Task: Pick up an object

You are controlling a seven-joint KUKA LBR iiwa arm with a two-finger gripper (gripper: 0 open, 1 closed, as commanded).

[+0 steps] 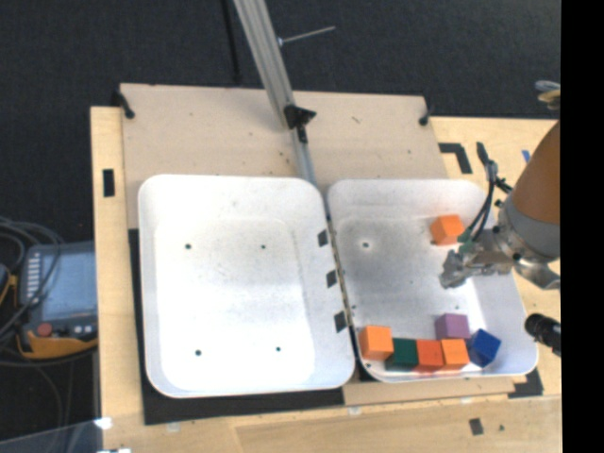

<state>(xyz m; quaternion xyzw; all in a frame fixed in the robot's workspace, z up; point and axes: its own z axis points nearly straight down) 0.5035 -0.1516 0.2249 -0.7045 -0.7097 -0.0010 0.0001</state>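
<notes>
The arm reaches in from the right, and its gripper [457,272] hangs over the right part of the right bin [396,262]. An orange block [446,228] lies just up and left of the gripper, apart from it. Along the bin's near edge sits a row of blocks: an orange one [377,341], a green one [404,353], two more orange ones [430,353] [455,351] and a blue one [484,345]. A purple block [453,325] rests just behind that row. I see nothing between the gripper's fingers.
The left bin [231,281] lies beside the right one, with a divider between them. A slanted metal pole [269,55] rises from the back of the bench. A hand-held controller [52,295] and cables sit off the bench's left side.
</notes>
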